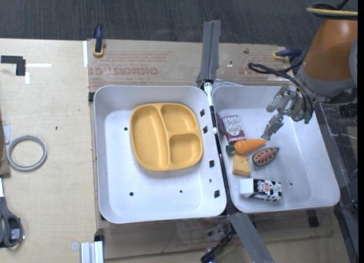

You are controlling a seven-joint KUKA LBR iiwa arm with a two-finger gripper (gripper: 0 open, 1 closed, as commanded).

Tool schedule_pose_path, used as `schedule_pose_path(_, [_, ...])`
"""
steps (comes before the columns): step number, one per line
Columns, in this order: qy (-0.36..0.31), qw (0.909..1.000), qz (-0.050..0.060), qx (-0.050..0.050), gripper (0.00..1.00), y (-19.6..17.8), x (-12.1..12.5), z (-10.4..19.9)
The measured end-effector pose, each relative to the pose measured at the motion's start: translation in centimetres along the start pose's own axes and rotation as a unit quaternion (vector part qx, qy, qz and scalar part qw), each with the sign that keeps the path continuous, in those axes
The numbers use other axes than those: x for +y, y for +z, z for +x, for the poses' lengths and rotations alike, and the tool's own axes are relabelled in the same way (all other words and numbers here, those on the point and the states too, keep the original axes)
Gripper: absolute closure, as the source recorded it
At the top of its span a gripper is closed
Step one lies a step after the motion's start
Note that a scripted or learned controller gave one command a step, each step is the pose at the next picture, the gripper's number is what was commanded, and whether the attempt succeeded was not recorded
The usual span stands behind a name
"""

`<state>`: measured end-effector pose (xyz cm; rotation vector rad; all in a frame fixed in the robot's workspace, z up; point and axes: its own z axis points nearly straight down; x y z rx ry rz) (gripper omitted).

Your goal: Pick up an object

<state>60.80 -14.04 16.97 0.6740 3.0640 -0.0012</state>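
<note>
Hovering above the right bin [318, 159], the gripper [280, 120] sits just up and right of the toy carrot [249, 146]; whether its fingers are spread or closed cannot be told. The carrot lies beside a cheese wedge [241, 166] and a brown shell-like piece [265, 156].

A divided plate [166, 136] lies in the left bin [108, 159]. In the right bin [310, 171], a carrot [249, 146] lies behind a cheese wedge [241, 166], a milk carton [260, 189] nearest the front
</note>
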Motion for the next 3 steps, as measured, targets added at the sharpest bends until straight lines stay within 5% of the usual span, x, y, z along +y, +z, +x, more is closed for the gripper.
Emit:
schedule_pose_path(1, [-0.001, 1.0, 0.0, 0.0, 0.0, 7.6, 0.3, 4.9])
schedule_pose_path(2, [-0.002, 1.0, 0.0, -0.002, 1.0, 6.6, 0.4, 4.8])
schedule_pose_path(3, [0.013, 0.9999, 0.0, 0.001, 1.0, -2.3, 9.6, 1.8])
